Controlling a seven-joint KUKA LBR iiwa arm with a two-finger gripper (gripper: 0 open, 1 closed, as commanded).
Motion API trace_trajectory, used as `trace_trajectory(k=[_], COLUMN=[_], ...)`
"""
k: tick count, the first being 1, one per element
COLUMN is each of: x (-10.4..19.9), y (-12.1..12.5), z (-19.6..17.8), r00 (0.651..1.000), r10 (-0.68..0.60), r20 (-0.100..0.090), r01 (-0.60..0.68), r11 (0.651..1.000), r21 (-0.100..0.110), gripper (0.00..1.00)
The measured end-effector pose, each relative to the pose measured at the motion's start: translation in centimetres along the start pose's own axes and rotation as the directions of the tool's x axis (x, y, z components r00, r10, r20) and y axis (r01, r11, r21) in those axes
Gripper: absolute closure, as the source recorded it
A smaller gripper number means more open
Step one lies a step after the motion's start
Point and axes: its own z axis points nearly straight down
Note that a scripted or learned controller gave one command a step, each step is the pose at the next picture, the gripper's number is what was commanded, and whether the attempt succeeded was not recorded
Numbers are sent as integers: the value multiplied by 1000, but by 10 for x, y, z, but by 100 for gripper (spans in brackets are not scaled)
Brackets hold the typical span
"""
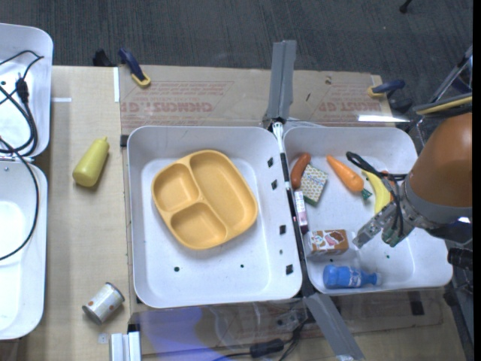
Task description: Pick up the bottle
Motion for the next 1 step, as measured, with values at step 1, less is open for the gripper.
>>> trace_trajectory(k=[1], x=[0], y=[0], z=[0], r00=[1000], r10=[-1], r20=[0], r01=[1], r11=[1000], r21=[0], gripper=[0])
